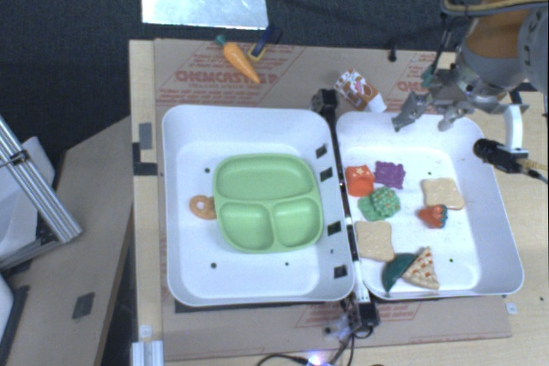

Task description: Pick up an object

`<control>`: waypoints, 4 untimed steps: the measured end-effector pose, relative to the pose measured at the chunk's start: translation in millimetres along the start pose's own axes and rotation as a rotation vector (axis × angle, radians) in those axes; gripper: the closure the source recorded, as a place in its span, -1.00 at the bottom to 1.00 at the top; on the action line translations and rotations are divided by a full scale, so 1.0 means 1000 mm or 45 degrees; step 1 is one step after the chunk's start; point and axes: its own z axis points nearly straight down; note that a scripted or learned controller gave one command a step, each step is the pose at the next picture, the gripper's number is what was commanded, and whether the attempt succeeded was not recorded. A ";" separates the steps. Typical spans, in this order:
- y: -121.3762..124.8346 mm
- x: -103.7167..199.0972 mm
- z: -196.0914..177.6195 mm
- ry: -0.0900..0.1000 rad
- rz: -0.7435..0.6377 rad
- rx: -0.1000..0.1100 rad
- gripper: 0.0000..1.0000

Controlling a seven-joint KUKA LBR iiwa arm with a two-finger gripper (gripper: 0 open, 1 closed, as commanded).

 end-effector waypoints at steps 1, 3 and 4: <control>0.002 0.000 -0.008 -0.002 -0.002 -0.016 -1.00; 0.005 -0.002 0.096 -0.001 -0.004 -0.011 -1.00; 0.006 -0.001 0.132 -0.002 -0.005 -0.013 -1.00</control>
